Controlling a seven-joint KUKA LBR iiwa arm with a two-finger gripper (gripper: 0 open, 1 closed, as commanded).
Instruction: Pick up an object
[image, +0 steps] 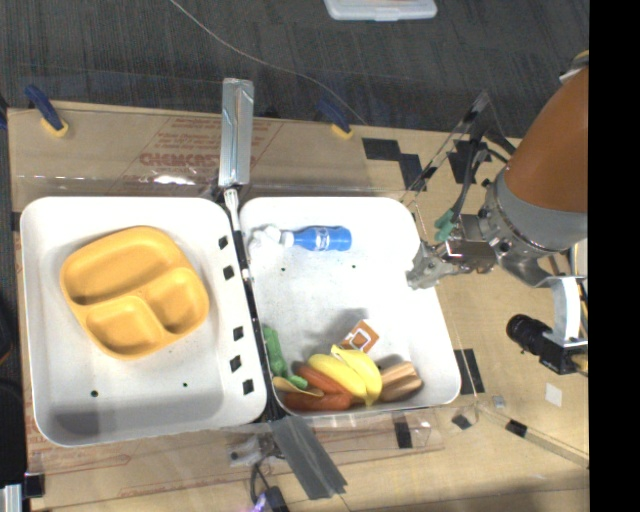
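My gripper (425, 270) hangs by the right bin's (300, 215) right edge; I cannot tell its fingers. The banana (352, 368) lies near. I should go down slowly above it.

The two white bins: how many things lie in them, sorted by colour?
Yellow: 2, divided tray and banana
Blue: 1, bottle
Green: 1, toy vegetable
Orange-red: 1, carrot-like piece
Brown: 1, sausage-like piece
Total: 6
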